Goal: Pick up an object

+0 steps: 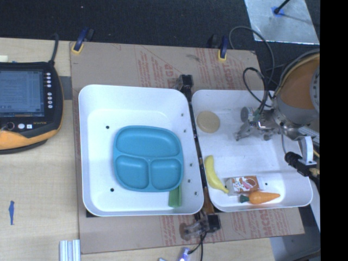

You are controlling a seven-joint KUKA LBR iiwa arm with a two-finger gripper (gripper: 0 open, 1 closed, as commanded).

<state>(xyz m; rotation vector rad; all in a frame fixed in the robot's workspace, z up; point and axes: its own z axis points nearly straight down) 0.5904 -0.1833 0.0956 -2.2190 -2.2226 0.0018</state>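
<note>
The arm reaches in from the right and its tool (251, 125) hangs over the far part of the right bin (296, 200), metal fingers spread apart with nothing between them. Just left of it lies a tan round disc (208, 122), flat on the bin floor. Along the near edge there's a cluster: a yellow banana (213, 175) by the bin's left wall, a small printed packet (244, 184) beside it, and an orange carrot (263, 198) touching the packet's near side.

My pick would be the banana. It looks like a light toy, smooth and likely a bit slippery, stiff enough to squeeze. Its long axis runs far to near, curving so the near tip swings right toward the packet. Best hold: across the middle of the curve, fingers closing left-right, though the bin wall crowds the left side. The carrot lies left-right, its tip pointing right and its green end left, up against the packet.

Over in the left bin (87, 145) sit a blue divided plate (148, 157) and a green piece (175, 198) at its near right corner.
</note>
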